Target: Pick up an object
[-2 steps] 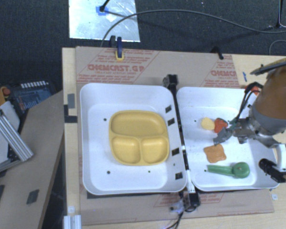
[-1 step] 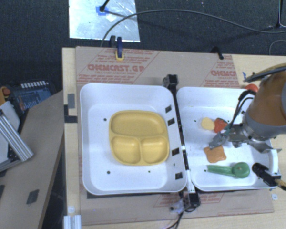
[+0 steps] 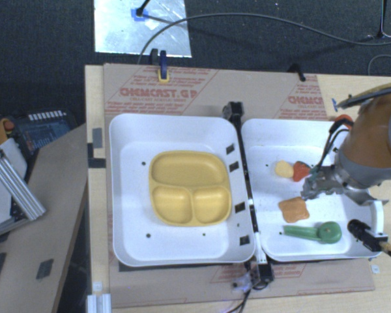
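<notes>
In the right bin (image 3: 267,139), a small pale yellow piece (image 3: 284,169) lies beside a red piece (image 3: 301,171). An orange-tan toast-like slice (image 3: 293,209) sits lower down, with a green scoop-shaped toy (image 3: 316,232) near the front wall. My gripper (image 3: 312,189) reaches in from the right and hangs low between the red piece and the orange slice, just above and right of the slice. Nothing shows between the jaws.
The left bin (image 3: 127,175) holds a yellow divided plate (image 3: 188,186) with three compartments. A black divider strip (image 3: 241,175) runs between the bins. The grey and orange arm (image 3: 375,142) covers the right bin's right side.
</notes>
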